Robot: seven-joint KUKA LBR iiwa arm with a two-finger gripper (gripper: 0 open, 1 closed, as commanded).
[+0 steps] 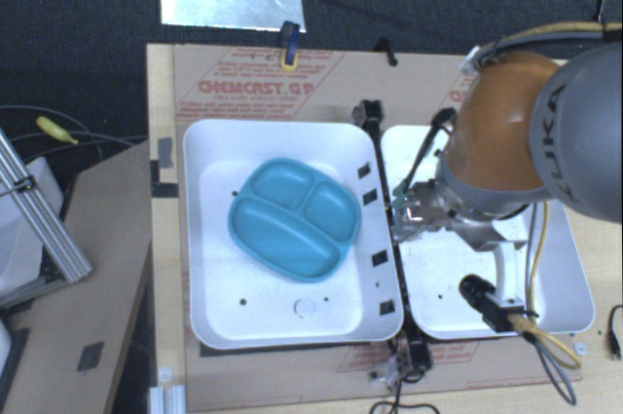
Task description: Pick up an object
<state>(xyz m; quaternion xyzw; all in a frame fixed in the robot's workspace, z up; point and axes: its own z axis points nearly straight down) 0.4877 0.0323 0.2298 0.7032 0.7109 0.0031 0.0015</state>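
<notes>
blue three-compartment plate [295,217], left bin [209,207]

Blue plate [295,218] fills left bin [209,305] centre, arm [526,130] overhangs right bin [574,305]

Bench [165,207]: light wooden top | brown printed cardboard sheet [263,86] lies flat on it | two shallow white bins on the sheet, left bin [209,305] and right bin [574,295], touching side by side.
</notes>
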